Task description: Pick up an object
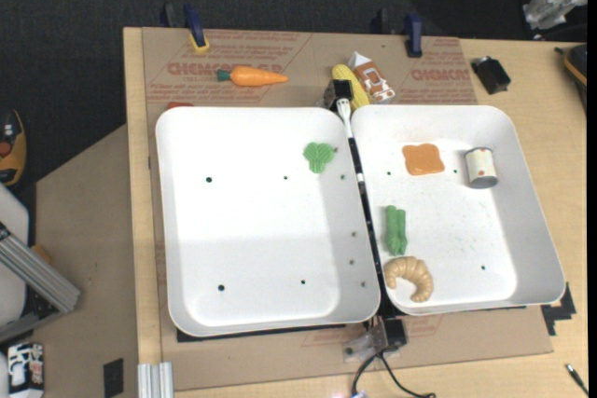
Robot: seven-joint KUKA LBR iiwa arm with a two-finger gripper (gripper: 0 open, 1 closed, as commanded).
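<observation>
croissant – right bin | green leaf – left bin

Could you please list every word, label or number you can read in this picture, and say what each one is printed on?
Red printing on the cardboard sheet behind the bins, left patch: too blurred to read.
Red printing on the same sheet, right patch: too blurred to read.
Small packet beside the yellow item: markings too small to read.
Small can in the right bin: no legible label.
Nothing here reads clearly.
</observation>
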